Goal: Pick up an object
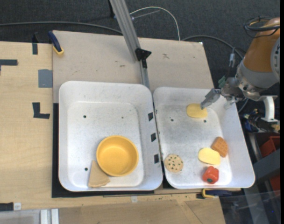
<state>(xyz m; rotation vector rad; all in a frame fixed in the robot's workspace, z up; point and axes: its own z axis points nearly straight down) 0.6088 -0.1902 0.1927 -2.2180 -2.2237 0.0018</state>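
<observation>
Pale yellow flat oval piece of toy food [196, 111] lying in the upper part of the shallow white right-hand bin [235, 125], just left of and below the grey two-finger pincer [206, 101], whose tips hang at its upper right edge, close to touching or touching. Impossible to tell whether the pincer is spread or pressed together; nothing seen pinched. Long axis of the oval running roughly left to right across the bin, so a short drop and a slight shift leftward probably needed to centre over it. Flat shape likely hard to grip from above.

Well apart, lower in the same bin: orange-brown wedge [220, 146] touching a yellow rounded lump [209, 156], a red tomato-like piece [210, 175] just below, and a round speckled cookie [173, 163] to the left. Over in the left white bin [69, 106]: a yellow plastic bowl [117, 156] with a tan wedge [98, 178] beside its lower left. Both bins on the table [20, 125]
</observation>
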